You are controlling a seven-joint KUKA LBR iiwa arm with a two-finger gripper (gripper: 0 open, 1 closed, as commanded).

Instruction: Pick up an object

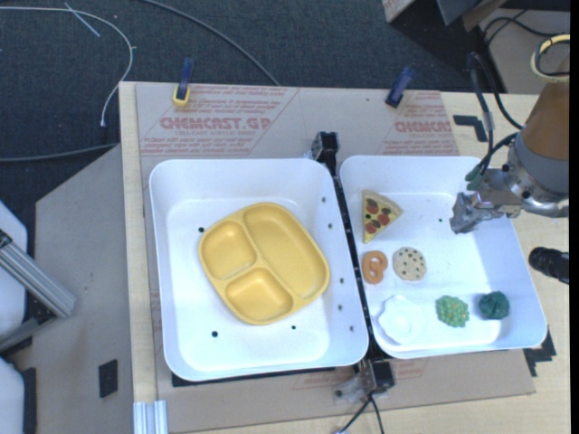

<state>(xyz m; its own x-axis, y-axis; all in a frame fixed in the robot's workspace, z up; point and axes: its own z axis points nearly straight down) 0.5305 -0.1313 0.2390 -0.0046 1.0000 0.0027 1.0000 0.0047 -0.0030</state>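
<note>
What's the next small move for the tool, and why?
Probably shift the tool toward the cookie or the light green broccoli and descend. It sits over bare floor in the right bin, near its far right side, with nothing under it. The pizza slice lies further across. The toys stand apart, so either looks graspable.

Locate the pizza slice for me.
The toy pizza slice lies in the right bin, at its upper left near the divider between the bins, just above the pretzel and the cookie.
</note>
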